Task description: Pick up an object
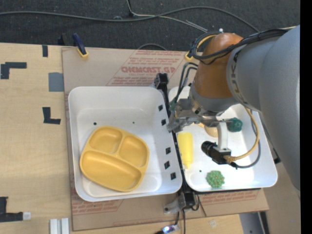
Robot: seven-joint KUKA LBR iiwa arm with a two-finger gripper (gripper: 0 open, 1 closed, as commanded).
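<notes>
Yellow object lies just below the gripper, likely the pick target; finger opening can't tell; nothing visibly held.

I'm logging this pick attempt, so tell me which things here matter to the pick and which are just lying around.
In play:
gripper, over the right bin
yellow object
green bumpy object
teal object

Lying about:
yellow divided plate in the left bin
clamp
cables
</notes>
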